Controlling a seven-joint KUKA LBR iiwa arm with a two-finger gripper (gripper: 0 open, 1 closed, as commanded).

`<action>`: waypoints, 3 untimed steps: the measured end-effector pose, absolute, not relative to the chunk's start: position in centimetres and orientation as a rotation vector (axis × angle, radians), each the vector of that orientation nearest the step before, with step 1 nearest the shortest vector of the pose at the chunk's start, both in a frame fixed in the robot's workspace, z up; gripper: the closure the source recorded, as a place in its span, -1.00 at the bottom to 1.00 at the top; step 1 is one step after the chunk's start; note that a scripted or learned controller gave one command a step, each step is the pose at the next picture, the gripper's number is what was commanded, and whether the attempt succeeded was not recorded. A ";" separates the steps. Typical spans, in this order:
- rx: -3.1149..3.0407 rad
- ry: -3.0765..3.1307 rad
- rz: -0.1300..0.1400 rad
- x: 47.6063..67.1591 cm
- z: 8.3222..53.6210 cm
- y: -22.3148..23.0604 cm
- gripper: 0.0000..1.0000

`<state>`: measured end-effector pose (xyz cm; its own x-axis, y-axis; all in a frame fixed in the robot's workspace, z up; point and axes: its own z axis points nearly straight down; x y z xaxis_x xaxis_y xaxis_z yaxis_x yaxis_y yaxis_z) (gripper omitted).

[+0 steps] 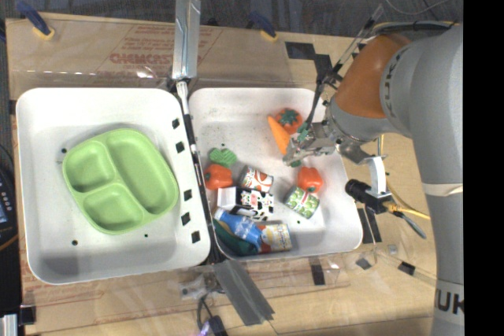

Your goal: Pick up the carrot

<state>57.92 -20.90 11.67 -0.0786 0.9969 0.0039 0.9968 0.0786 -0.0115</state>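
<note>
The grey arm, smooth and rounded with a glossy orange band above its wrist, is reaching in from the right over the right bin. Its gripper is hanging low in the upper middle of that bin, a metallic cluster whose tips are lying just beside the lower end of the carrot. At this slant the fingers are blurring into the wrist hardware, so whether they are spread or pressed together cannot be told, and nothing is visibly sitting between them.

The carrot is lying on the bin floor, a short tapered orange cone with its pointed end aimed down toward the gripper. Touching its upper end is a small rounded orange and green toy, possibly another vegetable. Just below the gripper a red strawberry-like piece is sitting above a green and white can. Further left are a red tomato-like toy with a green leafy cap, a black and white patterned carton and a blue crinkled packet near the bin's lower wall.

The left bin, shallow, white and matte, is holding a pale green plastic plate with three rounded compartments.
</note>
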 end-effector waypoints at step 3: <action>-2.132 -2.300 0.004 62.4 17.8 -10.8 1.00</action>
